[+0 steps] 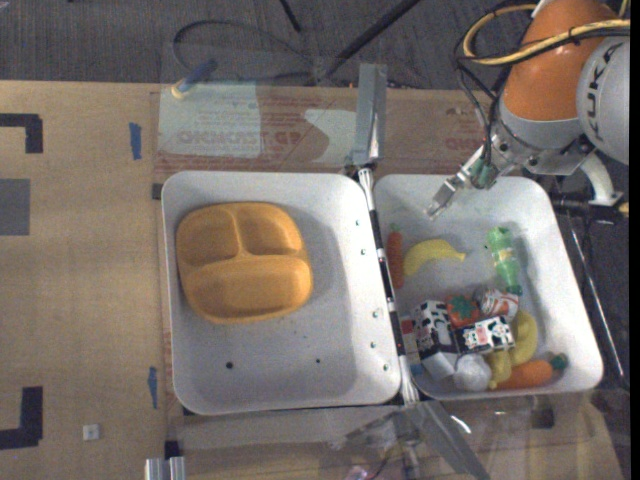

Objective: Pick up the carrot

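An orange carrot (531, 373) with a green end lies in the front right corner of the right bin (570, 268), beside a yellow piece. A second slim orange-red vegetable (395, 257) lies along that bin's left wall. My gripper (446, 197) hangs over the back of the right bin, slanting down to the left. It is above and right of the slim orange-red piece and far from the carrot in the corner. Nothing shows in its grip.
A yellow banana (432, 254) lies just below the gripper. A green bottle (503, 253), small cow-print cartons (433, 326) and other toys crowd the front of the right bin. An orange divided plate (241, 260) sits in the left bin (300, 368).
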Motion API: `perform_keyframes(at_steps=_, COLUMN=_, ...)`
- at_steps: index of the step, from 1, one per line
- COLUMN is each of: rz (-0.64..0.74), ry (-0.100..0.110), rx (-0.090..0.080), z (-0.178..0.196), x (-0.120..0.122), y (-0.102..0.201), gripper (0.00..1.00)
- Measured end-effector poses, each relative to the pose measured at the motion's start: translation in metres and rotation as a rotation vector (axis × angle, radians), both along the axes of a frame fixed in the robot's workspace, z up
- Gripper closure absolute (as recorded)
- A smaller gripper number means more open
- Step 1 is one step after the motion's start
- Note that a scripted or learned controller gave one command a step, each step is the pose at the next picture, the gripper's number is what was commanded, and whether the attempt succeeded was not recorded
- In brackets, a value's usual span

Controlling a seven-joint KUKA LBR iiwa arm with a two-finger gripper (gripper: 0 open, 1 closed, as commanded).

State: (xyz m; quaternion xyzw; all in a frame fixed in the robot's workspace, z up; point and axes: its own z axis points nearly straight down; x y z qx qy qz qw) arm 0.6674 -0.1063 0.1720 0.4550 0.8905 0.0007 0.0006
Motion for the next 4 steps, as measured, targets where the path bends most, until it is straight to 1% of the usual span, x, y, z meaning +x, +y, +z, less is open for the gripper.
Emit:
perform_keyframes(at_steps=1, rz=-0.017, ry=-0.005, rx=-0.001, z=-0.085, x=-0.031, y=0.001, gripper=0.0)
perform_keyframes(at_steps=2, rz=0.018, ry=-0.004, rx=-0.002, z=-0.086, x=-0.036, y=-0.03, gripper=0.0)
perform_keyframes(at_steps=3, rz=0.015, ry=-0.011, rx=-0.001, z=-0.073, x=-0.034, y=-0.031, gripper=1.0)
perform_keyframes(at_steps=4, rz=-0.355, ry=-0.002, rx=-0.001, z=0.073, x=-0.046, y=-0.006, gripper=1.0)
